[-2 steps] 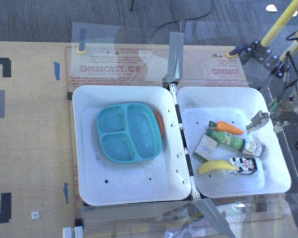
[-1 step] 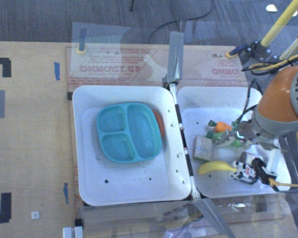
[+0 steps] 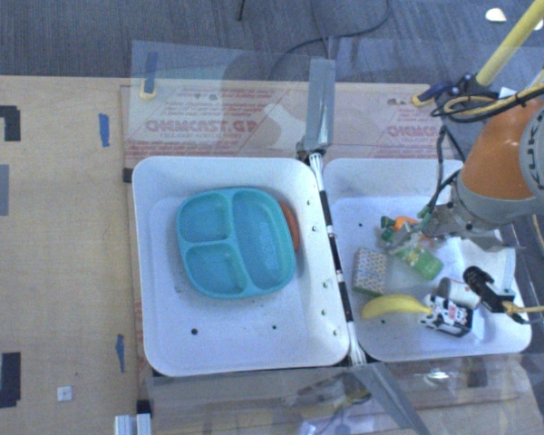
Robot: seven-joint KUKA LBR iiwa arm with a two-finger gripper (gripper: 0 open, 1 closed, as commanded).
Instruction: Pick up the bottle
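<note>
The bottle [image 3: 413, 256] is clear plastic with green inside and lies on its side in the middle of the right bin [image 3: 367, 181]. An orange and green end points to the upper left. My gripper [image 3: 433, 232] hangs from the grey wrist under the orange band, right over the bottle's upper right side and close to it. The wrist hides the fingertips, so I cannot make out contact with the bottle.
A speckled block [image 3: 370, 270] lies left of the bottle and a banana [image 3: 394, 307] lies in front of it. The left bin [image 3: 154, 243] holds a teal divided plate [image 3: 236, 242] with an orange thing [image 3: 293, 227] at its right edge.
</note>
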